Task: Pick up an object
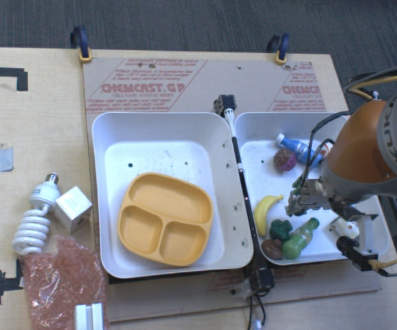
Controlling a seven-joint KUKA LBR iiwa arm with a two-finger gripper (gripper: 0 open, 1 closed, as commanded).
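In the right bin point(253, 133) lie a yellow banana point(266, 212), a dark green lumpy toy point(279, 228), a green bottle point(300, 237) and a brown piece point(273, 249) near the front. A maroon round object point(285, 159) and a blue-and-white tube point(296, 146) sit toward the back. My gripper point(300, 203) hangs low over the bin's middle, just right of the banana and above the green bottle. Nothing is visibly held in it.
The left bin point(109, 133) holds a yellow-orange divided tray point(164, 218). Left of the bins on the bench lie a spiral light bulb point(35, 218), a white cube point(73, 206) and a pink bubble-wrap bag point(61, 280). The arm's orange band point(360, 146) covers the right bin's right side.
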